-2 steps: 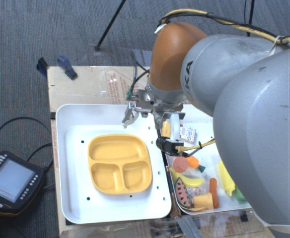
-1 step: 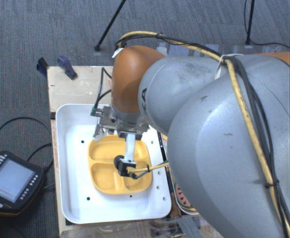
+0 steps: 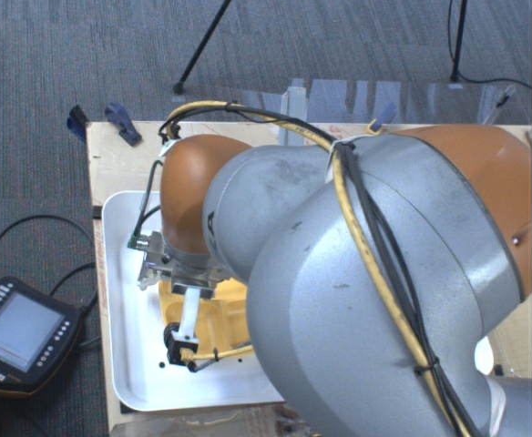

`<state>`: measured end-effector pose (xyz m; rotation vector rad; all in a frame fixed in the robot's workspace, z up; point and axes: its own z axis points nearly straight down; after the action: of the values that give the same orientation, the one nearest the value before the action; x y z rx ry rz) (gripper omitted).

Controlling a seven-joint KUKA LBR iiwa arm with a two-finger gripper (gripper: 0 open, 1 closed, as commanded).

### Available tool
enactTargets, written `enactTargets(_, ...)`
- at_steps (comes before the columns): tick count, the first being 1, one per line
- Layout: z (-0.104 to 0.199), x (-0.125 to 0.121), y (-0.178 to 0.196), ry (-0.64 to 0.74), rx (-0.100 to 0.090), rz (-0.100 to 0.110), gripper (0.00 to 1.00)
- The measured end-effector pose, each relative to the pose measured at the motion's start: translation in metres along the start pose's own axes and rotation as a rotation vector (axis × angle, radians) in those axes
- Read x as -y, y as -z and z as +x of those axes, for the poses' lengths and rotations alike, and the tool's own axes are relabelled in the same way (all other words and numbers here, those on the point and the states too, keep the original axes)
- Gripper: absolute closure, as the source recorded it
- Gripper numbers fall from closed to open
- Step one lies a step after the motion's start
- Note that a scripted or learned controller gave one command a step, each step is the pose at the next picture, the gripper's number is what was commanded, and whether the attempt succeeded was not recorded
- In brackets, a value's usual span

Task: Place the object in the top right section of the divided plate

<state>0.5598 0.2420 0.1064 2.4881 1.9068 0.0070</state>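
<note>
The arm point(image 3: 366, 280) is nearest the camera. It reaches in from the right and covers most of the plate point(image 3: 231, 300) and the ground around it. Its orange band point(image 3: 189, 189) sits just above the wrist, and below that the claw point(image 3: 177, 282) points down over the plate's left part. I cannot tell whether the claw is released or clenched, because the wrist hides its working end.

I cannot tell where the object is either. If it is held, or lies on the plate, the arm is in front of it. The coming move depends on how the claw stands relative to the plate's top right section, and that section lies under the arm, to the right of the claw and towards the far side. My guess is that any placing would need a shift that way.

The plate is yellow and lies in the white bin point(image 3: 127, 335). The bin floor left of the plate and in front of it is bare.

Beyond the plate is the bench point(image 3: 125, 160), with blue clamps point(image 3: 120, 124) at its far left corner. Left of the plate, on the carpet, lies a pendant point(image 3: 20, 335). Farther back stands a tripod leg point(image 3: 207, 35).
</note>
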Motion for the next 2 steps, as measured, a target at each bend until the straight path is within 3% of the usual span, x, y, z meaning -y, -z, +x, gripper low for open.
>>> enactTargets(1, 0.009, 0.006, 0.006, 0.005, -0.017, 0.012, 1.00)
enactTargets(2, 0.012, -0.028, 0.122, 0.149, -0.005, 0.004, 1.00)
